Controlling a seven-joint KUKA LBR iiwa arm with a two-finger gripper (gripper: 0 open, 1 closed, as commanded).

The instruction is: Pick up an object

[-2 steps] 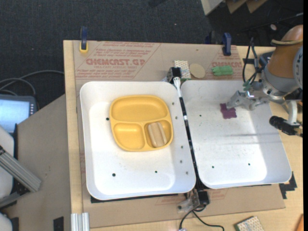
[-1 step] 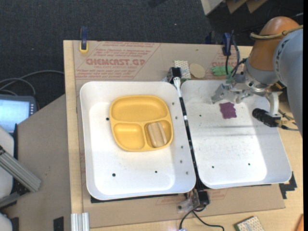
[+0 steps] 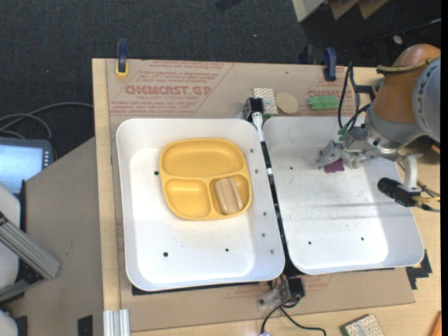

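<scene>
Gripper [image 3: 334, 159] of grey metal clasps a small purple block [image 3: 334, 165] over the smooth white right bin [image 3: 350, 222].

Robotics lab: clamped bench board [image 3: 175, 82], 2 white bins [image 3: 140, 208], loose cables [image 3: 42, 110], dark carpet [image 3: 140, 12].

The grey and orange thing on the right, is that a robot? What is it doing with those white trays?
Yes, that is a robot arm. A camera above the bench looks down on it. At its end is a gripper for picking things up. It hangs over the right bin, right at a small purple object; I cannot tell whether it holds it. The left bin has a yellow plate with three sections. A tan block lies in one section.
</scene>
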